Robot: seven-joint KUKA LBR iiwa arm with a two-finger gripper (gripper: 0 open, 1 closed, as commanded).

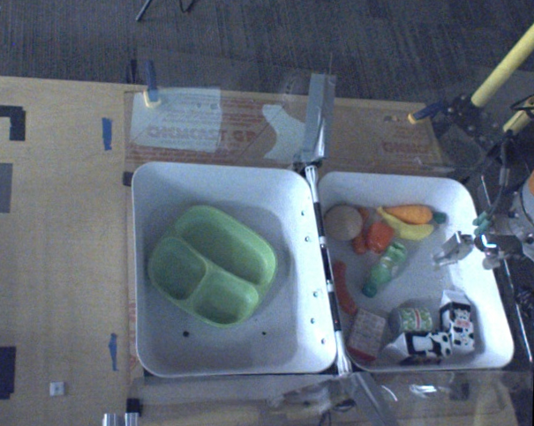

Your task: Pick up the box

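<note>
The arm is cut off at the frame's right edge, so little beyond the gripper (464, 247) can be seen, sitting at three o'clock over the right bin (486, 354) near its right wall. Whether it is spread or pressed together cannot be told; the metal parts blur into the dim light, and nothing is seen between them.

The box (365, 334), pinkish with a red edge, lies at six o'clock in the right bin, close to the near rim and to the divider between the bins. Just beside it at its three o'clock sits a small green-labelled can (414, 317), and past that a black-and-white cow-patterned carton (452, 329), whose shape is hard to make out. A red stick-like item (343, 288) lies along the divider at the box's eleven o'clock.

At twelve o'clock in that bin cluster a brown round item (342, 222), a red piece (378, 235), a carrot (410, 213) over a banana (412, 230), and a green bottle (386, 268) tilted toward the centre. Open floor remains between the bottle and the gripper.

The left bin (153, 189) holds a green divided tray (213, 264).
</note>
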